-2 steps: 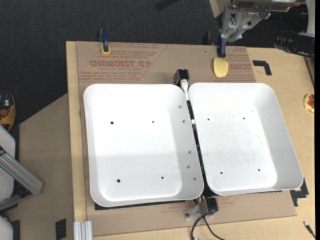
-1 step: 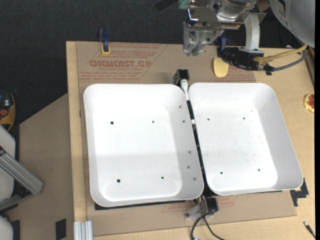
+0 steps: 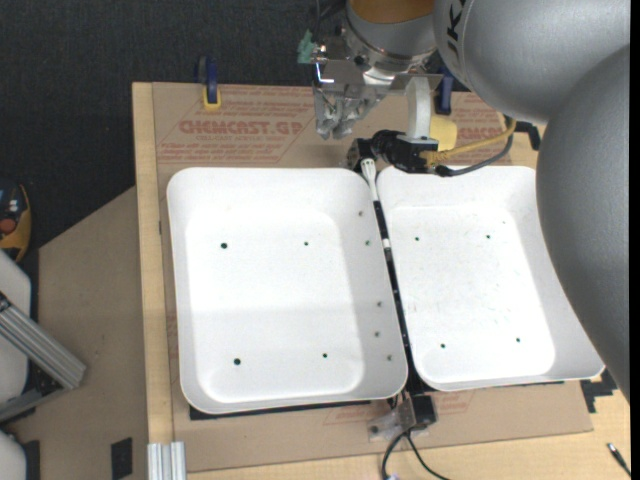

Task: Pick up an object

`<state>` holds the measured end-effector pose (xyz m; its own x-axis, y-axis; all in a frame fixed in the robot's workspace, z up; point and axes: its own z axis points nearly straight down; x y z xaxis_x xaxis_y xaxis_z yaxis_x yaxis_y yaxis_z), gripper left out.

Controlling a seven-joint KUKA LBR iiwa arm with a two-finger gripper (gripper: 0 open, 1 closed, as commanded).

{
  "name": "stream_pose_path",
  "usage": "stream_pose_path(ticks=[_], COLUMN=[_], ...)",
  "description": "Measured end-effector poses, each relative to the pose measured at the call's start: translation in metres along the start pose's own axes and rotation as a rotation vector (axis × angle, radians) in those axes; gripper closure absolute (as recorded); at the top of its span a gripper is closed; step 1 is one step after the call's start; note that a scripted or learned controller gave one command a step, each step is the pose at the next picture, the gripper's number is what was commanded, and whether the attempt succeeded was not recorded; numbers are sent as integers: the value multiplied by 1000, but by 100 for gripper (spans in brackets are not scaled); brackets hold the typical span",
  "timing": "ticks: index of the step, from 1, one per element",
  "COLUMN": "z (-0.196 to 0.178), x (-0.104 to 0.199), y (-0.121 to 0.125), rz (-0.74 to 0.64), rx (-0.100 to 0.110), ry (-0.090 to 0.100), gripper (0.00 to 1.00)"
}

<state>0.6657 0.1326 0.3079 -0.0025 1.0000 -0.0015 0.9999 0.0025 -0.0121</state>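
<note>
Gripper (image 3: 340, 118) hangs past far rim of left bin (image 3: 190, 268), over brown board (image 3: 250, 128); jaw state: cannot tell. Right bin (image 3: 560, 268) beside jaws, nearer camera. No pickable object discernible.

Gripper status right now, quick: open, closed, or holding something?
Gripper: raised behind the left bin, over the board's far edge; nothing seen in it, and open or closed cannot be told.

Two white bins (image 3: 190, 268) on brown board (image 3: 250, 118), blue clamp (image 3: 209, 78).
</note>
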Motion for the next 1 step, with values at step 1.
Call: stream_pose_path(ticks=[1], z=[71], x=[97], y=[-2], rz=[-6], rx=[-2], ry=[3], gripper=[100])
